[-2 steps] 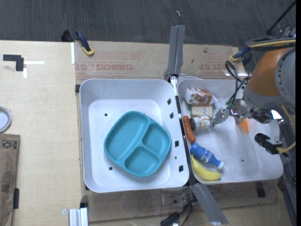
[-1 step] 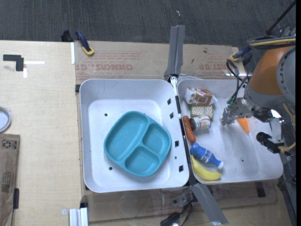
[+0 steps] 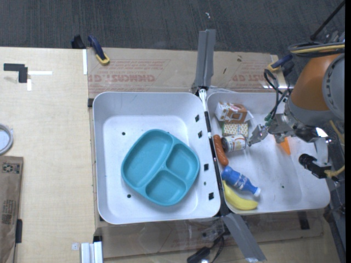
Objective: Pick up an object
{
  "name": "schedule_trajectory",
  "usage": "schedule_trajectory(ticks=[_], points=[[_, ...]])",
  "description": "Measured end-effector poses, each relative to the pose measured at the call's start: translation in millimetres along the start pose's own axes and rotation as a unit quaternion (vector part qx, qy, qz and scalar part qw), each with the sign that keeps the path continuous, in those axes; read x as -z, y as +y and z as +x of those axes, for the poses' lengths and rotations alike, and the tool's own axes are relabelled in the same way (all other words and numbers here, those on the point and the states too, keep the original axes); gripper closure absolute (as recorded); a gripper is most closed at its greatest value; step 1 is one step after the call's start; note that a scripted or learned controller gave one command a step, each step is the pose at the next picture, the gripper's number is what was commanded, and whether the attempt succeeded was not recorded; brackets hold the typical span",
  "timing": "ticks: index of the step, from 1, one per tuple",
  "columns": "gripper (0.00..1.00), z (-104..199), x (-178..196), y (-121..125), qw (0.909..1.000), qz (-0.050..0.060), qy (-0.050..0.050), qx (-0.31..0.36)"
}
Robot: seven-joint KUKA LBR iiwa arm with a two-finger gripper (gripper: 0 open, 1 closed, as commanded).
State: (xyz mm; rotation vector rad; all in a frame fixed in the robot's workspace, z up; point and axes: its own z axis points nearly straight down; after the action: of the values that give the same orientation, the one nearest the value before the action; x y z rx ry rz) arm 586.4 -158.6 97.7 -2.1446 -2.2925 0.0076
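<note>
Toward the right of the frame, the grey arm with its orange band reaches over the right bin (image 3: 307, 196), and its end effector (image 3: 259, 135) hangs low beside a small labelled jar (image 3: 235, 143). Its tips look close together with nothing visibly between them, though the parts are small and I cannot tell their state for sure. Judging by where it points, the jar or the printed carton (image 3: 236, 129) just above it seems the likely target; no object is lifted yet.

The pickable things crowd the left wall of this bin: a packet (image 3: 231, 112) at the top, the carton, the jar, a red sausage-shaped toy (image 3: 220, 149) lying along the wall, a blue bottle (image 3: 239, 181) on its side, and a banana (image 3: 238, 200) in the lower corner. They probably lie as they were dropped, which leaves little room for fingers on the wall side. A small orange piece (image 3: 284, 146) sits apart near the arm.

The left bin (image 3: 104, 147) holds a blue divided plate (image 3: 160, 167). Red lettering on the cardboard (image 3: 142, 70) under the bins on the desk (image 3: 44, 119) is upside down and not clearly readable; the jar's label is too small to read.
</note>
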Motion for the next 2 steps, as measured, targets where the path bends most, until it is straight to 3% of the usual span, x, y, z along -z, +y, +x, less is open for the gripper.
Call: schedule_trajectory(ticks=[1, 2], points=[[1.0, -0.4, 7.6, 0.1, 1.0, 0.001, 0.0, 0.001], [0.0, -0.3, 7.5, 0.0, 1.0, 0.001, 0.0, 0.001]])
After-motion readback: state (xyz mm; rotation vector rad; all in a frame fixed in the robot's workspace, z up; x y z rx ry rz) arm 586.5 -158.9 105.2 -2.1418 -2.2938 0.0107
